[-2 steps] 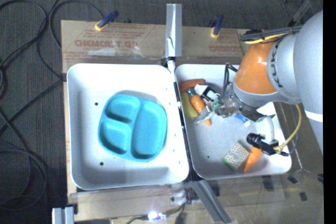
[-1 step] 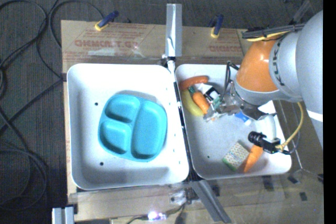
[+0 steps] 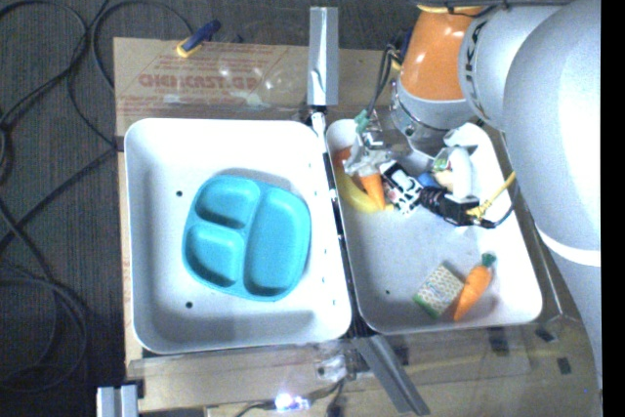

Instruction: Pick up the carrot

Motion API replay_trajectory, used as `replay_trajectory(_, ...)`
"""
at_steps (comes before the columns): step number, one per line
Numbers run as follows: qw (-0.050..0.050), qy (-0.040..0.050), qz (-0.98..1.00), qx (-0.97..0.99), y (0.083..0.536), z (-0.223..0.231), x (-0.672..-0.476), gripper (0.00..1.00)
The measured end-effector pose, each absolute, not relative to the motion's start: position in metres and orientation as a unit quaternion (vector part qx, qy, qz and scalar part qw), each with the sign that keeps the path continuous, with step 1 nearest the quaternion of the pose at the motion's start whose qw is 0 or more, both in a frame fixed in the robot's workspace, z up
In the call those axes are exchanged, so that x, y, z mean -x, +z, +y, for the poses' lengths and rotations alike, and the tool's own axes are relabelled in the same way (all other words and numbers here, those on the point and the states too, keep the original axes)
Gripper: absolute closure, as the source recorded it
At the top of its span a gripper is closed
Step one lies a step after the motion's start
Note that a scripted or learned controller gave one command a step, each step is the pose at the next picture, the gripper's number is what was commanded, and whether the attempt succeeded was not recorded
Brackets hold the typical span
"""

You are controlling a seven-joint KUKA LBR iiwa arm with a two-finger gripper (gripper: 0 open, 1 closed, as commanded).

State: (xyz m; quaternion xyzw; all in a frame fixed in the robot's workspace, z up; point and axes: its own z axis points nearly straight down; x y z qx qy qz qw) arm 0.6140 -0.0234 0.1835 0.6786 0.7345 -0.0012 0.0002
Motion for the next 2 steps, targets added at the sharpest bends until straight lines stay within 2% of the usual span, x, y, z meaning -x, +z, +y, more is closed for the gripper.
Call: replay_trajectory(2,-0.001,-0.0022,0.678,-0.735,0.183,-0.053,-0.485,1.0)
